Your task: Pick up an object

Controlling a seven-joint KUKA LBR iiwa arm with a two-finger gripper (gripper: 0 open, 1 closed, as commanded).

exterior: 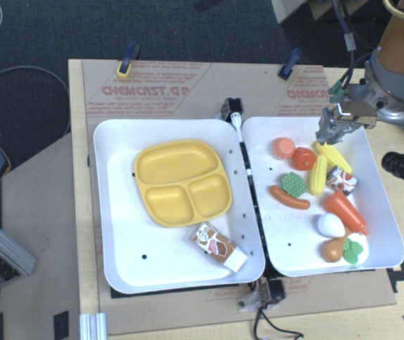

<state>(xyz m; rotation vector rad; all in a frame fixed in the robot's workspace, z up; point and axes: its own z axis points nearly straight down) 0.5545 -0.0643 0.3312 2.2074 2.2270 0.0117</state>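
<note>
Camera view: gripper (pixel 327 137) hangs over the right bin's (pixel 390 211) twelve-o'clock end, just above the corn (pixel 320 168); jaw state untellable. Best drop straight, straddle the cob crosswise, avoid the tomato (pixel 303 159).

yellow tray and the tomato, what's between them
In the camera view, the bins' two adjoining rims lie between the yellow tray and the tomato, then bare white bin floor with a pink disc alongside.

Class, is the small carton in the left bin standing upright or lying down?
Lying down: the carton rests flat on its side beside the yellow tray.
</note>
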